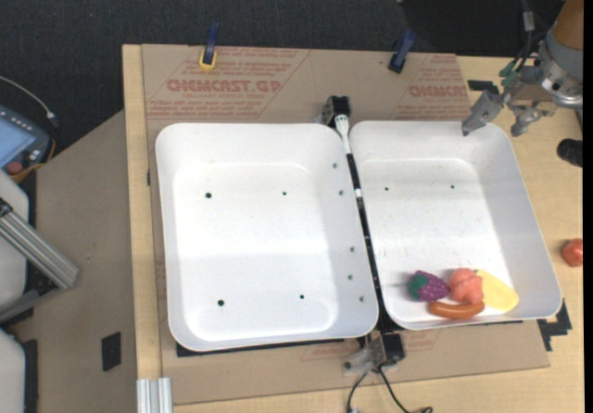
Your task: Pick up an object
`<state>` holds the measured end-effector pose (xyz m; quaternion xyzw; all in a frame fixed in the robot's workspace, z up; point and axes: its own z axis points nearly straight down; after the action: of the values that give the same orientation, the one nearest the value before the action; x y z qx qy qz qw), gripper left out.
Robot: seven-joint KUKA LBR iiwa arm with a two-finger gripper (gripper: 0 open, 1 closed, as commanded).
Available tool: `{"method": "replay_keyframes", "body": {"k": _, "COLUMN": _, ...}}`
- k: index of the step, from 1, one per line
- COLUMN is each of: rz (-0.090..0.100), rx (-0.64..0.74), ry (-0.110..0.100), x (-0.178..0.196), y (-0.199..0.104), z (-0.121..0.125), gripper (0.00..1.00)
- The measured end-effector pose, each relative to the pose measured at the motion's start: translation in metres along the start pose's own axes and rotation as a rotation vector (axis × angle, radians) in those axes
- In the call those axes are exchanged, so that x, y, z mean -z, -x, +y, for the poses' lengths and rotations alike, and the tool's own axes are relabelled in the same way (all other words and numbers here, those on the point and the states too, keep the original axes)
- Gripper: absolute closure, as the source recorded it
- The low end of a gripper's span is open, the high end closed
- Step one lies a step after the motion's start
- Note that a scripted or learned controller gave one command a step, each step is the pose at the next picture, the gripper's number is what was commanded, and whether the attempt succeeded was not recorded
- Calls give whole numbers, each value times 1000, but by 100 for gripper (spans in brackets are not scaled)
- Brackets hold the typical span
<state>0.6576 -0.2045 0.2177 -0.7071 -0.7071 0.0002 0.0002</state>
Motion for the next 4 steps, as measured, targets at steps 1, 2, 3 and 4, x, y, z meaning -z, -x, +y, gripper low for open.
{"method": "replay_keyframes", "body": {"k": 1, "rz": 3, "rx": 2, "ry": -6, "x": 2, "y": -65, "z": -64, "gripper": 0}}
{"method": "replay_keyframes", "body": {"k": 2, "rz": 0, "rx": 5, "ry": 7, "x": 87, "y": -116, "z": -100, "gripper": 0}}
{"method": "replay_keyframes", "body": {"k": 3, "rz": 1, "rx": 5, "ry": 9, "x": 162, "y": -154, "z": -151, "gripper": 0}}
{"method": "replay_keyframes", "body": {"k": 4, "rz": 2, "rx": 9, "ry": 15, "x": 258, "y": -213, "z": -179, "gripper": 0}}
